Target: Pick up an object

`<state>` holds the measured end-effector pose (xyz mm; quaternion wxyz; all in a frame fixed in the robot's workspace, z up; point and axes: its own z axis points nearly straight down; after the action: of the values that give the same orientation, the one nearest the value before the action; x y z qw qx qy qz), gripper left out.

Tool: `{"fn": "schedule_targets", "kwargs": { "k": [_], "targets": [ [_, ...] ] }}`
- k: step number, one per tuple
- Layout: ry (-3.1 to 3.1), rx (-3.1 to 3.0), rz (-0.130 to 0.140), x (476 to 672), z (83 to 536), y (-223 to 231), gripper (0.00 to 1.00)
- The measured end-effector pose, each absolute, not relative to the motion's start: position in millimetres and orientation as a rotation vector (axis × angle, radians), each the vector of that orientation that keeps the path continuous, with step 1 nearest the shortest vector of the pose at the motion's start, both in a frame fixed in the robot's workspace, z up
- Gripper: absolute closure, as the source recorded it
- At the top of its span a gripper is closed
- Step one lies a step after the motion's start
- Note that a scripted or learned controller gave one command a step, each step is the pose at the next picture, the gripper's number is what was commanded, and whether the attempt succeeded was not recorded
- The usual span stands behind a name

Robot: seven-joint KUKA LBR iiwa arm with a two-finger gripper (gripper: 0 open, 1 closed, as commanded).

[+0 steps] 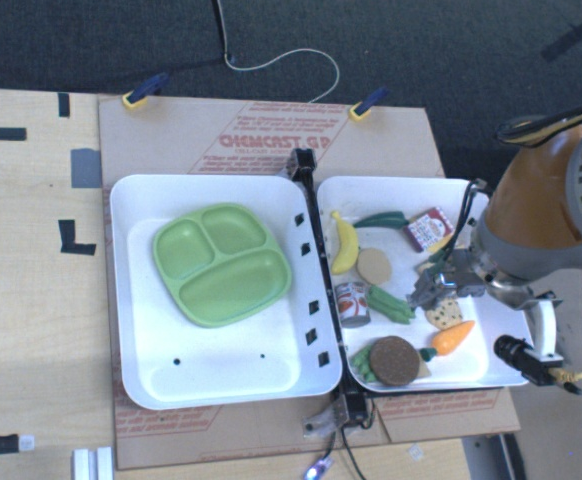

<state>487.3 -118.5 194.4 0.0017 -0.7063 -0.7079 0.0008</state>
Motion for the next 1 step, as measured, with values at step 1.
{"fn": "schedule_targets", "kwargs": {
  "k": [1],
  "targets": [
    [-2.236, -2.215, -0.010, 484.5, 320.9, -44.0, 1.00]
  ]
}}
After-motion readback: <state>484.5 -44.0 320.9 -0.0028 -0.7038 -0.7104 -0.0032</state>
